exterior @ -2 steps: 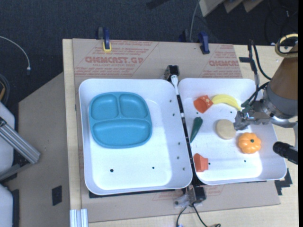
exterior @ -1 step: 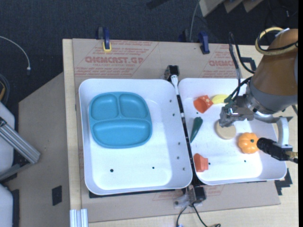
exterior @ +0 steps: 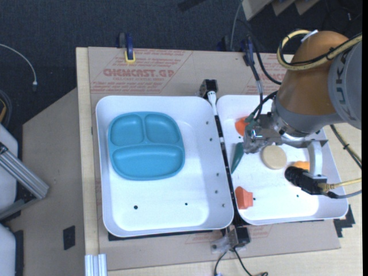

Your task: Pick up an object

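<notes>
Camera view, arm: we see the grey arm with its orange band reaching in from the right, low over the right bin (exterior: 322,209).
Pincer: the pincer (exterior: 257,135) sits down among the objects near that bin's left wall; whether it is released or clenched, we cannot tell, the wrist blocks it.
Candidates: a green piece (exterior: 236,157) just beside the pincer, a cream round object (exterior: 273,157) right under the wrist, an orange block (exterior: 244,197) nearer the front, another orange bit (exterior: 241,126) behind.
Our read: the pincer hovers by the green piece, likely lining up a grab there.
Left bin: the left bin (exterior: 167,211) carries a blue divided plate (exterior: 146,145), well apart from the action.
Tabletop: the tabletop (exterior: 144,68) carries both bins side by side.
</notes>
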You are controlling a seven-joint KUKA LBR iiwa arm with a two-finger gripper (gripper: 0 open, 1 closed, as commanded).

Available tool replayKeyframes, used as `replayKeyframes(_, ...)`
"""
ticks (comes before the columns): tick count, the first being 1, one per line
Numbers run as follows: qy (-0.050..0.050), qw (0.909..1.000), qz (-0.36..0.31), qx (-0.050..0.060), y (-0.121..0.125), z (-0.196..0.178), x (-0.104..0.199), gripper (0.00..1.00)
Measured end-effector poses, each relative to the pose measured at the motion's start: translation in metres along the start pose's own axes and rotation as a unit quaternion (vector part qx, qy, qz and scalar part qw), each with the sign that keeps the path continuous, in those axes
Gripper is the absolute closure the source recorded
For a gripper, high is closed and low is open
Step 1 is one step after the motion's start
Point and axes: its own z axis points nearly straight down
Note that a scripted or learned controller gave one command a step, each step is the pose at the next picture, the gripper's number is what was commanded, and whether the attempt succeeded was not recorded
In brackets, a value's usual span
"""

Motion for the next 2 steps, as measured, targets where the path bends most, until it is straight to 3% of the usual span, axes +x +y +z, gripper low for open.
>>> replayKeyframes(2, 0.001, 1.0, 0.0, 0.001, 0.011, -0.011, 0.099, 1.0)
